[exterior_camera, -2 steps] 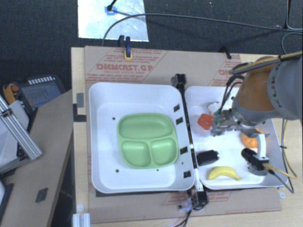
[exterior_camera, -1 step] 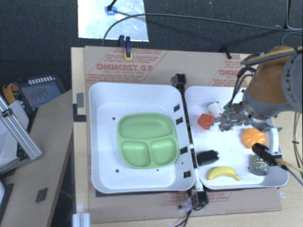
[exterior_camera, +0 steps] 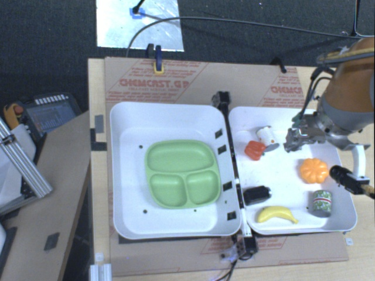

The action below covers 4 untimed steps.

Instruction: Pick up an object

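Note:
The right bin holds several small objects. A red pepper-like piece lies near its left wall with a small white cup-like item just behind it. An orange pumpkin sits toward the right, a small can in front of it, a yellow banana at the front and a black block by the divider. My gripper hangs over the bin's back half, right of the white item and above-left of the pumpkin, with nothing visibly in it.
In the left bin a green three-compartment plate takes up the middle. The grey arm with its orange band comes in from the right over the bin's far corner. A black clamp stands at the divider's back end.

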Available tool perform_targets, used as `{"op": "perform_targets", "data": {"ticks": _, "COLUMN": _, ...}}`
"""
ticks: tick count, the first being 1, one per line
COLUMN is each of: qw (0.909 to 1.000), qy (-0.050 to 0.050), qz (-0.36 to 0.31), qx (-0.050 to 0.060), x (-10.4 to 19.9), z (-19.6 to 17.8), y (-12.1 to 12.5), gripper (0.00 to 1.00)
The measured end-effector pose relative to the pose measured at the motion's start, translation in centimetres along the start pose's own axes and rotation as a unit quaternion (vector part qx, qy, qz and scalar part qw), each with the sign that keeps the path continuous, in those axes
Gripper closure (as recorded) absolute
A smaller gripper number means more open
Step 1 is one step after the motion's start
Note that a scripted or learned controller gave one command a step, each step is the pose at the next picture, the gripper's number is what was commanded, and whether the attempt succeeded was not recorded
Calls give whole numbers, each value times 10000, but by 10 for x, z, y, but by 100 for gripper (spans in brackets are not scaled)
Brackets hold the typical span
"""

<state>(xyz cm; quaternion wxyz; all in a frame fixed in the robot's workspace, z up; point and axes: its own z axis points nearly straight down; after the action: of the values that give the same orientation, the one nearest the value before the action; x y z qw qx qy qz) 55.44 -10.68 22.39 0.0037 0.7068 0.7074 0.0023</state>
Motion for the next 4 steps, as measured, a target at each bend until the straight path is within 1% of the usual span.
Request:
{"op": "perform_targets", "data": {"ticks": 1, "qw": 10000, "qy": 4, "qz": -15, "qx": 10, "x": 0, "z": -44, "y": 2, "gripper": 100}}
{"op": "perform_targets", "data": {"ticks": 2, "qw": 10000, "qy": 16, "qz": -36, "qx": 32, "x": 46, "z": -27, "y": 18, "gripper": 100}}
{"op": "perform_targets", "data": {"ticks": 4, "qw": 10000, "qy": 15, "qz": -40, "qx": 26, "x": 152, "z": -26, "y": 55, "gripper": 100}}
